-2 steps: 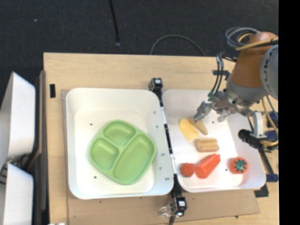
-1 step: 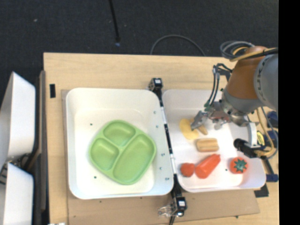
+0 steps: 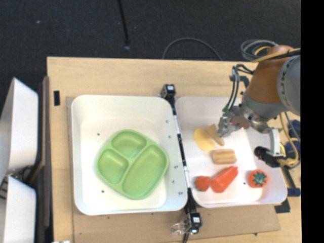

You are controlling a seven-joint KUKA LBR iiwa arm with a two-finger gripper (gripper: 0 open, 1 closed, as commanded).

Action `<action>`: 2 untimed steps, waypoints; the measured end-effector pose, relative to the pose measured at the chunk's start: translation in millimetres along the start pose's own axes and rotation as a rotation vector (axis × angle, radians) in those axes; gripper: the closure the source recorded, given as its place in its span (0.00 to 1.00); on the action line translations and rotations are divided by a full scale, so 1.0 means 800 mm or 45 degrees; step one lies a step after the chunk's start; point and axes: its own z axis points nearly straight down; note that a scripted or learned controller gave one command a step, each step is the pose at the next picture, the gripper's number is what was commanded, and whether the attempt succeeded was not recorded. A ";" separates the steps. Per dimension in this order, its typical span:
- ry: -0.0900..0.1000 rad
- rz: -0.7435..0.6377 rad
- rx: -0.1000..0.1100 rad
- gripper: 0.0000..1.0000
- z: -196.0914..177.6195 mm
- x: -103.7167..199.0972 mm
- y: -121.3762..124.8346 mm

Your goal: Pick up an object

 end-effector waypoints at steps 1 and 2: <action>0.001 -0.009 -0.005 1.00 -0.079 0.002 0.009; 0.002 -0.009 0.001 1.00 -0.096 0.001 0.010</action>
